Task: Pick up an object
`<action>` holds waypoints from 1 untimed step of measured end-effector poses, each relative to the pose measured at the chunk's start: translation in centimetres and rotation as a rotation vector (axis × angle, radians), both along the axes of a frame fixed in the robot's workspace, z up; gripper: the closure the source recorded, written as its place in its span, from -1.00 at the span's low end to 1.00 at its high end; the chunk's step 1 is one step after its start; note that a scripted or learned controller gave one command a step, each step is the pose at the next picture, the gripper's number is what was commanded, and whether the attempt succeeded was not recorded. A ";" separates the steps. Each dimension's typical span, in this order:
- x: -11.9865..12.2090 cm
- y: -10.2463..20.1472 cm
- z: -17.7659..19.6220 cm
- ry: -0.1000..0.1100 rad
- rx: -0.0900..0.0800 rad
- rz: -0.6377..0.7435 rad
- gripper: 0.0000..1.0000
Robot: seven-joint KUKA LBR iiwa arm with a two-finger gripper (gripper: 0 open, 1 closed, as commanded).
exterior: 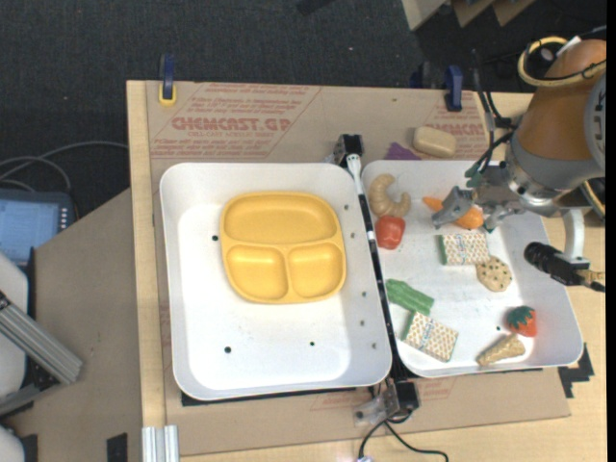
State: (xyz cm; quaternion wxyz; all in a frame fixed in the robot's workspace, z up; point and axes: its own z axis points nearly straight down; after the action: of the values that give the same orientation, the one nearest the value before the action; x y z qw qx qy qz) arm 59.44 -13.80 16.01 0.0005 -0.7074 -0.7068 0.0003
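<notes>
The gripper (469,210) hangs low over the far half of the right bin (568,340), and whether it stands wide, narrow or holding something I cannot tell; an orange piece (469,218) lies right at it. That piece looks like light, stiff plastic toy food with a smooth, likely slippery skin, so a pinch across its middle seems safest. There is some bare floor toward the bin's far right edge, while the wafer (465,248) and cookie (494,274) lie close on the near side and the tomato (390,231) toward the left wall.
</notes>
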 end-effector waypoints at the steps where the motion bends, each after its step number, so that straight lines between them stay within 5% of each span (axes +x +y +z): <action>1: 4.8 2.9 -8.0 0.002 0.001 0.003 -1.00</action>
State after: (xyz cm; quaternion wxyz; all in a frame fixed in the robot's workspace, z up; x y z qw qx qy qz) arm 64.27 -10.87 7.97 0.0015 -0.7061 -0.7081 0.0006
